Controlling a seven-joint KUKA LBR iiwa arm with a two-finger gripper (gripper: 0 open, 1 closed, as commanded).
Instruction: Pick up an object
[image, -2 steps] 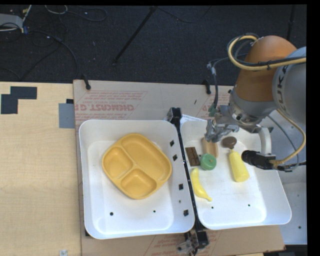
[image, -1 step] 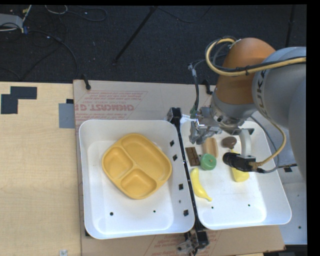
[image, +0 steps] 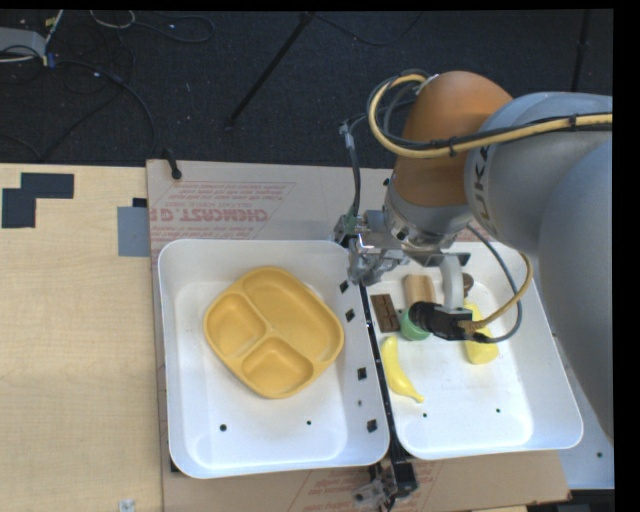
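My gripper (image: 432, 298) hangs low over the back left part of the right bin (image: 500, 420), under the orange wrist band. Packed close around it lie a tan cylinder (image: 420, 290), a small brown block (image: 382, 306), a green object (image: 413, 326) and a black piece (image: 440, 319). A yellow object (image: 481, 347) lies just to its right, and a yellow banana (image: 401, 372) lies in front of it near the bin's left wall. I cannot make out whether anything is held.
A yellow divided plate (image: 272, 330) lies in the left bin (image: 200, 430). The arm's grey body covers the right bin's back right corner. The wall between the two bins runs just left of the gripper.
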